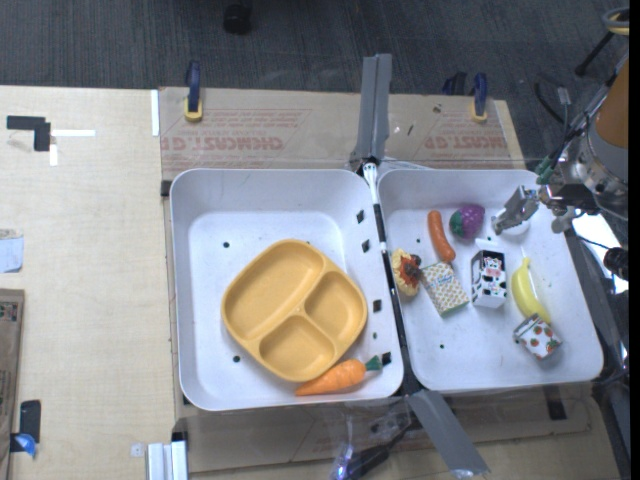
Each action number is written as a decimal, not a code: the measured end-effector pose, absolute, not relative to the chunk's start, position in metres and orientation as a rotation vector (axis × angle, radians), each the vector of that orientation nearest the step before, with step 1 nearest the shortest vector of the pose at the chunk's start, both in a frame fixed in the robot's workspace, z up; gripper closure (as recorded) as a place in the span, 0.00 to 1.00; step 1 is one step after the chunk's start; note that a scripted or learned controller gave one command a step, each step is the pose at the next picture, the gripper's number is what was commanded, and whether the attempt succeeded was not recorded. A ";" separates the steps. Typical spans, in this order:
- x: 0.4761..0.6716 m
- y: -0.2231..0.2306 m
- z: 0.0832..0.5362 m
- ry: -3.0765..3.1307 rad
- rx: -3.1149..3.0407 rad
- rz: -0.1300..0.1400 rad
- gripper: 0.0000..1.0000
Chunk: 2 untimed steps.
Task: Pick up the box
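A beige speckled box (445, 289) lies flat in the right bin (480, 368), near its middle. To its right stands a small white carton with black cow patches (489, 278). A small white box with red spots (538, 337) sits near the bin's front right corner. My gripper (513, 212) hangs over the back right part of this bin, just right of a purple grape bunch (465, 221). It is behind the cow carton and well apart from the beige box. Nothing shows in its grasp.
The right bin also holds an orange sausage (439, 235), a fries-like toy (407, 271) by the left wall and a banana (523, 288). In the left bin (200, 268) lie a yellow divided plate (293, 311) and a carrot (338, 375).
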State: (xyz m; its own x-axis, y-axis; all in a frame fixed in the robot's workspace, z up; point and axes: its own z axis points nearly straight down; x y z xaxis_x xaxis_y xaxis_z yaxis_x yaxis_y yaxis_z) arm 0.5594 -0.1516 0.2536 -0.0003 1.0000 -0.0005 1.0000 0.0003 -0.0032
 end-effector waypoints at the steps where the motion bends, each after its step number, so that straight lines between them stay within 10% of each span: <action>1: 0.518 -0.106 0.180 -2.363 -2.067 0.003 0.00; 2: 0.581 -0.075 0.191 -2.501 -1.901 0.002 0.00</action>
State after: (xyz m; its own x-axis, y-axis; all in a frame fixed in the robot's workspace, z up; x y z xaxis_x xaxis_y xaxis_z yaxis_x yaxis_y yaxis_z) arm 0.5808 -0.0745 0.1910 -0.2676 0.9635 -0.0010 0.9635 0.2676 -0.0009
